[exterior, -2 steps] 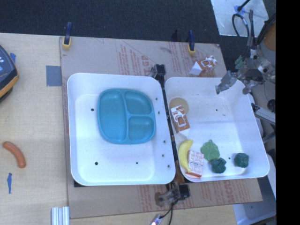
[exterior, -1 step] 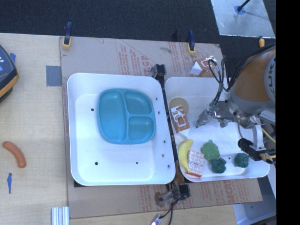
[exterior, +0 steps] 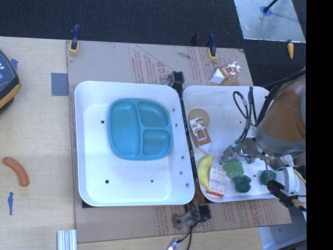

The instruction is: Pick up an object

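Metal hand (exterior: 235, 152), grip state unclear, above lumpy green toy (exterior: 233, 168), curved banana (exterior: 204, 171)

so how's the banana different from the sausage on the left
The banana is yellow and lies inside the right bin, crowded against a snack packet. The sausage is orange-red, thinner, and lies alone on the bare wooden bench, outside both bins. The banana runs nearly straight up the view; the sausage slants diagonally. Both are small, curved toy foods.
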